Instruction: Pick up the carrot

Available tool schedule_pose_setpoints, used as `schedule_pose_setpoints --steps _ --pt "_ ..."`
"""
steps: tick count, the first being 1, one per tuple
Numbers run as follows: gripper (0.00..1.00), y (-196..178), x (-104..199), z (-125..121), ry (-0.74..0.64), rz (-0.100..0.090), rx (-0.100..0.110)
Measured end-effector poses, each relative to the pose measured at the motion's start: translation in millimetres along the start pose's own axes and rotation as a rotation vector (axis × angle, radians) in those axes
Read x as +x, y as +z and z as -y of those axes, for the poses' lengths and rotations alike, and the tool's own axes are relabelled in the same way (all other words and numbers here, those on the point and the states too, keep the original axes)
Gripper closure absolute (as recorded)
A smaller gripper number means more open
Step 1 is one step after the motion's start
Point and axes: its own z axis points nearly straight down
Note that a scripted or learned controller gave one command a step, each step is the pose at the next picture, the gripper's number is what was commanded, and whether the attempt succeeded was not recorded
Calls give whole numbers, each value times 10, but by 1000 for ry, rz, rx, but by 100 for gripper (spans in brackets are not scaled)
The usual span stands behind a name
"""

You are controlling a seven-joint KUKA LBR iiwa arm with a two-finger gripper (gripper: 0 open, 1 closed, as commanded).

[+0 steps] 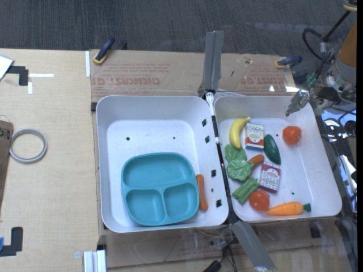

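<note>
Orange carrot (286,209): near edge of right bin (323,169), beside red tomato (259,200). Gripper (297,103): far right, above bin rim; finger state cannot be told.

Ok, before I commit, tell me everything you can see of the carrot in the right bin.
The carrot is a plastic-looking toy with a smooth orange tapered body and a small dark green stub at its thick end. It lies flat near the front wall of the right bin, thick end toward the bin's right wall, tip pointing left. Its tip lies close to or touching a red tomato; I cannot tell which. The gripper is apart from it, at the bin's far right corner.
</note>
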Motion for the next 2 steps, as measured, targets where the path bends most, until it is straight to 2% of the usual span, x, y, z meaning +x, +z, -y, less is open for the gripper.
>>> schedule_pose_setpoints --steps 1,2 --pt "0 530 -133 -276 -163 2 -1" --pt "0 1045 29 687 -61 4 -18"
